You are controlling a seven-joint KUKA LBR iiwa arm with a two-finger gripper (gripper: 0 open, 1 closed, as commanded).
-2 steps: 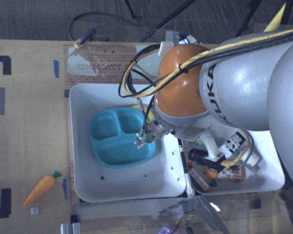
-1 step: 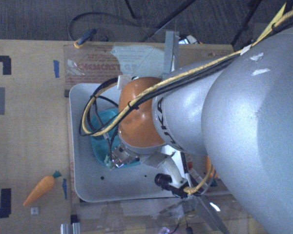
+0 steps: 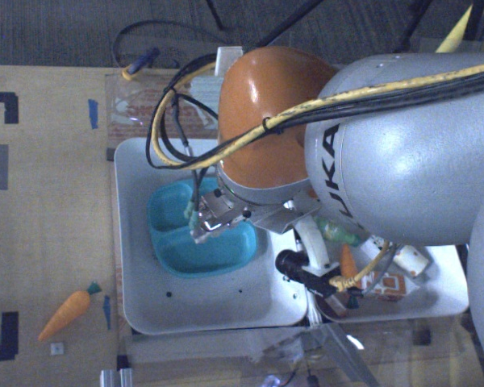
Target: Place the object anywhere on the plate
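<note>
A blue divided plate (image 3: 185,244) lies in the left white bin (image 3: 137,216). My gripper (image 3: 203,220) hangs low over the plate's middle, above the ridge between its two compartments. A small pale green patch (image 3: 190,211) shows at the gripper's left side; I cannot tell whether it is a held object or part of the tool. The orange band and grey wrist of the arm hide the plate's right rim and the back of both bins.
The right bin (image 3: 444,297) holds a green item (image 3: 339,232), a small orange piece (image 3: 348,260), a printed box (image 3: 387,285) and a white block (image 3: 411,258). A toy carrot (image 3: 64,313) lies on the bench left of the bins. Yellow and black cables loop over the left bin's back.
</note>
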